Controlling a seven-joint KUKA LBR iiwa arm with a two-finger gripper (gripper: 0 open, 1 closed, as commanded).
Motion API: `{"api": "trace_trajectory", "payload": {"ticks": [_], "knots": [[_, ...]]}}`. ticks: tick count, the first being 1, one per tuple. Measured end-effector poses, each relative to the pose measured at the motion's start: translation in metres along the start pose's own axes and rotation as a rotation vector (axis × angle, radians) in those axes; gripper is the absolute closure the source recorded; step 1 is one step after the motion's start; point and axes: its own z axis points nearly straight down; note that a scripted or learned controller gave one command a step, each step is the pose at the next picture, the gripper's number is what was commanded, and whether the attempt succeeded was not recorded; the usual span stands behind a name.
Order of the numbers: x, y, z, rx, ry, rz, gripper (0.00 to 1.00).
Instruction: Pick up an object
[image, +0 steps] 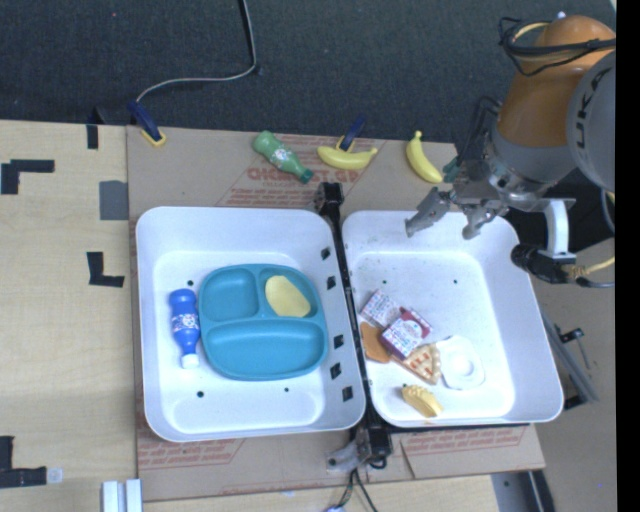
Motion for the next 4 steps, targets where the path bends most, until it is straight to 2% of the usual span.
{"api": "trace_trajectory", "payload": {"ticks": [1, 2, 3, 4], "knots": [[0.004, -0.053, 0.093, 0.002, 0.001, 0.001, 0.00], [0.006, -0.063, 0.168, -0.008, 0.002, 0.000, 0.00], [0.002, -0.018, 0.167, -0.011, 0.001, 0.001, 0.00], [0.005, -0.069, 0.170, -0.007, -0.002, 0.001, 0.00]]}}
